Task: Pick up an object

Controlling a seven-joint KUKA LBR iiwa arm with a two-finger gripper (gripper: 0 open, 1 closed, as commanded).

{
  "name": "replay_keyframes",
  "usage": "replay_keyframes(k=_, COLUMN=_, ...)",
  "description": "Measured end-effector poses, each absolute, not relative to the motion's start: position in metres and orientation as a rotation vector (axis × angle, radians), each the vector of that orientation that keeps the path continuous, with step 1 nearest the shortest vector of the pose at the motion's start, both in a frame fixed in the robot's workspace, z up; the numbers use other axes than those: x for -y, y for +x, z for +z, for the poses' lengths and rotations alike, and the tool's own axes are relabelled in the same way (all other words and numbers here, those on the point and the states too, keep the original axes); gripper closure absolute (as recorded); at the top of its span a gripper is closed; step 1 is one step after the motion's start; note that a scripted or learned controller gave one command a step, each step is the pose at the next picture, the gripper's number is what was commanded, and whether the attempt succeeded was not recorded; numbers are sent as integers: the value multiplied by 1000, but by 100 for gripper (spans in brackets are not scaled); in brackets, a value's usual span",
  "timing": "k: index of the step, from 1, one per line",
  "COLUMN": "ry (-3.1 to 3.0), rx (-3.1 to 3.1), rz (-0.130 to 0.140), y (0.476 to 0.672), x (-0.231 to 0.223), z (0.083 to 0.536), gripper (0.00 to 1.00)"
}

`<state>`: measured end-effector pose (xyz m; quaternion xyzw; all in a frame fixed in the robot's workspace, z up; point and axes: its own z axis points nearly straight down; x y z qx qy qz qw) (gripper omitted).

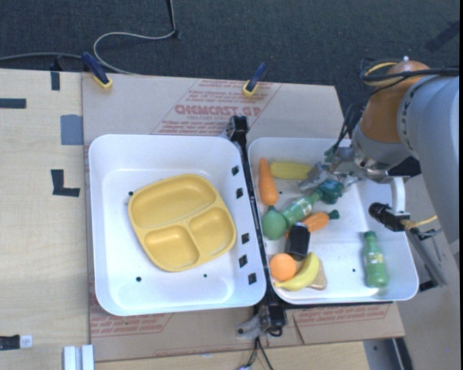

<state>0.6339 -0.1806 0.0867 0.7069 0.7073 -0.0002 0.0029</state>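
My gripper (pixel 329 177) hangs low over the upper middle of the right bin (pixel 347 297), just above the teal end (pixel 329 189) of a lying green bottle (pixel 299 206). Around it are a long carrot (pixel 268 182), a yellow corn piece (pixel 290 169), a small carrot (pixel 316 221) and a round green fruit (pixel 273 223). Nearer the front lie a black block (pixel 298 240), an orange (pixel 283 267), a banana (pixel 306 274) and a second green bottle (pixel 374 259). Nothing is visibly lifted.
The left bin (pixel 116 284) holds a yellow divided plate (pixel 182 220). A black divider clip (pixel 238 128) sits where the bins meet. The grey arm (pixel 417 129) crosses the right bin's far right corner. Cardboard lies under both bins.
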Motion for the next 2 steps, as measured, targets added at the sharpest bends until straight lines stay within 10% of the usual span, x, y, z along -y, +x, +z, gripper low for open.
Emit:
replay_keyframes(k=1, ry=2216, rx=-2218, rz=0, y=636, x=174, z=87, gripper=0)
replay_keyframes(k=2, ry=2214, rx=-2218, rz=1, y=636, x=174, z=97, gripper=100)
